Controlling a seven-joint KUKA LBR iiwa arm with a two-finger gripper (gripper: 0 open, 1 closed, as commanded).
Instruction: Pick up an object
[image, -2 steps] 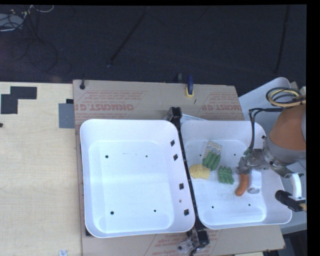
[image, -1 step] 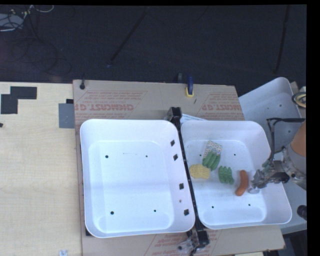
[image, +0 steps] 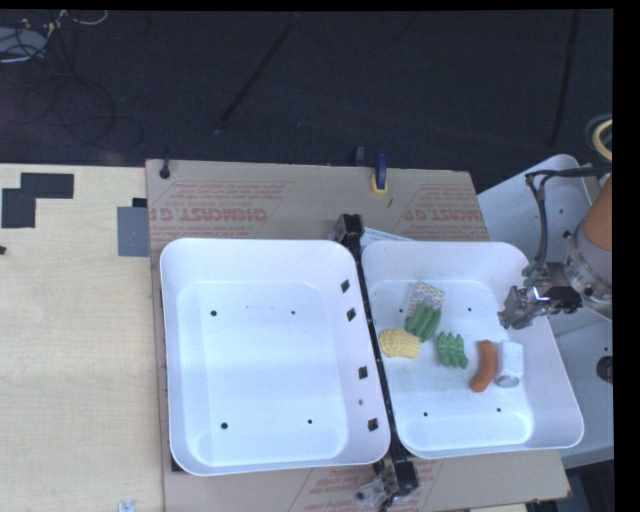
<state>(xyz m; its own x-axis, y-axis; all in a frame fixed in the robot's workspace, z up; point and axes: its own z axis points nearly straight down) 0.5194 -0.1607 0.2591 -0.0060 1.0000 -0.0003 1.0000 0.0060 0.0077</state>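
Bins: two white bins are seen side by side on the desk (image: 70, 330); the left bin (image: 185, 300) is at the middle of the frame, the right bin (image: 545, 420) at the lower right.
Clips: black clips are seen along the line where the two bins meet.
Things to pick: five small things are counted, all in the right bin.
Yellow thing: one yellow corn piece (image: 399, 345) is seen near the right bin's left wall.
Green things: two are counted; one green bunch (image: 423, 320) lies just right of and above the corn, and one green piece (image: 451, 350) lies further to the right.
Checked thing: one small checked piece (image: 427, 295) is touched by the top of the green bunch.
Orange thing: one orange sausage (image: 484, 365) lies at the right of the group, beside a small white and grey piece (image: 509, 365).
Tool: the tool (image: 517, 308) is seen at the right of the frame, over the right bin's right side, above the sausage; it cannot be told how far open it is, and nothing is seen held in it.
Arm: one grey arm (image: 590, 270) is seen coming in from the right edge.
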